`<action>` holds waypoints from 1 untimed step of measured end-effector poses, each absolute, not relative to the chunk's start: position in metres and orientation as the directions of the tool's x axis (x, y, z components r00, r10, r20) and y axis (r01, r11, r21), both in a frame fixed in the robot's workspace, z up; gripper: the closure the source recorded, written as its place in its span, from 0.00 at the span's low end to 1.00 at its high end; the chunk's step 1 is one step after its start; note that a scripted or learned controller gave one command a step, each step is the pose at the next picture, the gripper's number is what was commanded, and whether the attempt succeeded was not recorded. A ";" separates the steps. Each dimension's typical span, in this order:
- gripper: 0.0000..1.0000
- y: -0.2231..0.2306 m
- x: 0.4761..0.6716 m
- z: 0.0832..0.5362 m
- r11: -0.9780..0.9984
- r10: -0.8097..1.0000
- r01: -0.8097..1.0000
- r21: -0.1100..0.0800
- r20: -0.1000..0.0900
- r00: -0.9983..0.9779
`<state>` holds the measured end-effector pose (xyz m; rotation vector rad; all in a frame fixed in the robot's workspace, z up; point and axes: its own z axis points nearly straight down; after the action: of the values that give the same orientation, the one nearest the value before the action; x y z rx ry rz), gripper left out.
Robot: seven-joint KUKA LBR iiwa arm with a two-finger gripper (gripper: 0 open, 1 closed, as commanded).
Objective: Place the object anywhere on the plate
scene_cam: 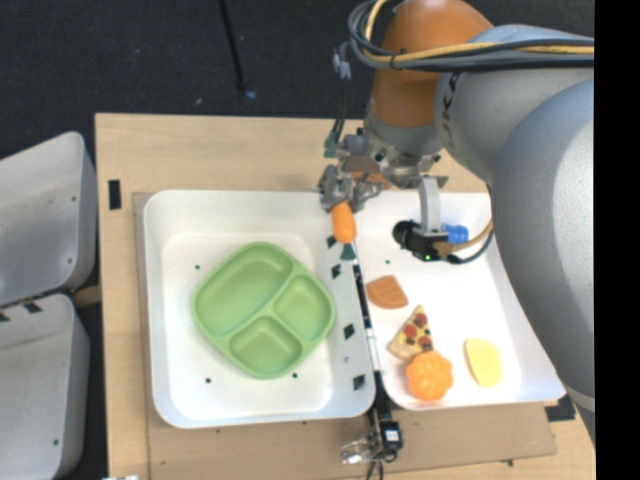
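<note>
- A small orange carrot (343, 223) hangs upright just below the gripper (343, 196), its top pinched between the fingers, its green-tipped lower end pointing down at the ridge where the two bins meet.
- The gripper is closed narrowly on the carrot's upper end; the dark metal fingers sit under the arm's orange band (425, 43), with grey and yellow cables looping over the wrist.
- The green plate (262, 308), a three-compartment dish, lies in the left bin (170, 388), down and to the left of the carrot and well apart from it; its compartments hold nothing.
- The right bin (520, 368) carries four loose pieces: a brown bread-like slice (386, 292) nearest the divider, a pizza wedge (411, 334) just below it, a round orange fruit (429, 376) touching the wedge's lower edge, and a pale yellow piece (484, 362) just beside the fruit.
- A black fitting with a blue end (432, 238) hangs off the arm above the right bin's upper part, to the right of the carrot.
- Both white bins rest side by side on a light wooden bench (125, 158), whose bare edge frames them at left and top.
- Beyond the bench, the floor (150, 38) is dark and speckled; pale grey panels (40, 268) stand at the left edge of the camera view.
</note>
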<state>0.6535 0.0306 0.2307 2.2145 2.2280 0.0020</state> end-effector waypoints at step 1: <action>1.00 0.075 0.657 0.239 0.006 1.000 1.000 0.001 0.001 -0.006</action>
<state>0.6569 0.0746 0.2392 2.2143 2.2285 0.0028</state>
